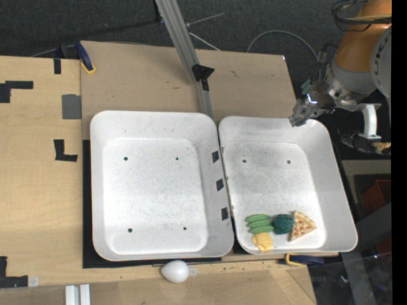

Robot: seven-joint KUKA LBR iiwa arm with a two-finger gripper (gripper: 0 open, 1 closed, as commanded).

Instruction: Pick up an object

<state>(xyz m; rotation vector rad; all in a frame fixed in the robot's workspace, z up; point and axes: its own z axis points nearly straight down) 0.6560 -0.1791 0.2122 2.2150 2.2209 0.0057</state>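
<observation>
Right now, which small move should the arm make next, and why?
Probably carry the gripper from the right bin's far rim toward its near corner: the green piece, pizza slice and yellow piece are clustered there.

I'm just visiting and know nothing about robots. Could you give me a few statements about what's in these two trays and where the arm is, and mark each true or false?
1. The toy foods sit in the right bin. True.
2. The pizza slice lies in the left bin. False: it lies in the right bin, beside the dark green piece.
3. The gripper hangs over the right bin's far corner. True.
4. The gripper is touching the yellow piece. False: it is far from it.
5. A white egg-like object lies outside the bins. True.
</observation>
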